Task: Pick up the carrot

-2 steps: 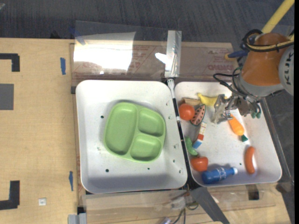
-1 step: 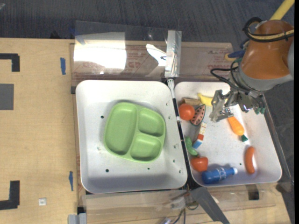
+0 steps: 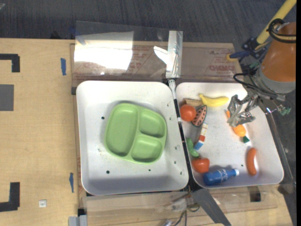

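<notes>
Hovering low in the right bin (image 3: 277,173), my claw (image 3: 239,117) sits right over the carrot (image 3: 240,130); I cannot tell from this angle whether it is spread or pinching. The carrot, a small orange piece with a green tip, lies just below the claw, touching or nearly touching the metal, toward the bin's right half.

Working outward from the claw: a banana (image 3: 214,100) lies to its left along the bin's far wall. Further left sit a tomato (image 3: 187,112) and a watermelon slice (image 3: 201,115), side by side near the bin's left wall. Below the claw and to the right, a sausage (image 3: 252,161) lies near the right wall. Along the near wall I see a blue bottle (image 3: 219,175) on its side and a second red tomato-like piece (image 3: 201,164) just left of it.

Well to the left of the claw, the left bin (image 3: 89,126) holds a green 3-compartment plate (image 3: 136,133). Above the claw, the arm's orange band (image 3: 280,62) shows.
</notes>
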